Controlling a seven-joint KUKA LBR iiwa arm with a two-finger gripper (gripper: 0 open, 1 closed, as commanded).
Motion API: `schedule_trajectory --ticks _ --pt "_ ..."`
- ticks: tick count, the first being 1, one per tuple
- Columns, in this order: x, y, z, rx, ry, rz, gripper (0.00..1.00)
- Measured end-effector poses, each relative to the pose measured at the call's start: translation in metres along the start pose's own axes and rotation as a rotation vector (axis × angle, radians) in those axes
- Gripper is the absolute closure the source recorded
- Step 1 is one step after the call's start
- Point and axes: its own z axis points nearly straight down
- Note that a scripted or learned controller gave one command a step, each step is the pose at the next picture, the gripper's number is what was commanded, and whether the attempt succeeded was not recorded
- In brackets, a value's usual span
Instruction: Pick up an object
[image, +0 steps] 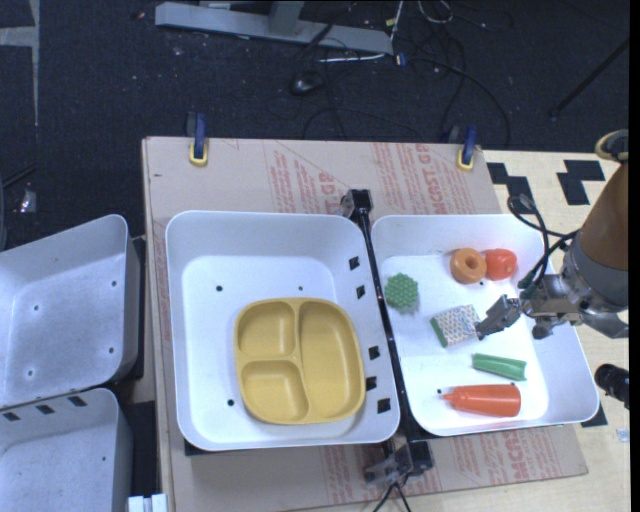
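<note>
Two white bins sat side by side on the bench; left bin (190, 330) held a yellow divided plate (300, 360). Gripper (497, 318) hovered in right bin (570, 385), just right of a speckled block (456, 325); grip state unreadable.

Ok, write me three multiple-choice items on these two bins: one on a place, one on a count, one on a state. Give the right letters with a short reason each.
1. Where does the yellow divided plate lie?
A. in the left bin
B. in the right bin
C. on the cardboard outside the bins

2. How many compartments does the plate have?
A. two
B. three
C. five

3. How does the gripper stand?
A. over the left bin
C. over the floor
B. beside the patterned block in the right bin

Key: 1 A, the plate lies flat on the left bin's floor. 2 B, ridges split it into three wells. 3 B, the gripper's tip sits just right of the block.
</note>
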Motion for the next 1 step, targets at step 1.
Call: schedule_trajectory --ticks 1 --pt "0.0005 0.0026 -0.0061 -0.013 -0.003 -0.004 0.0"
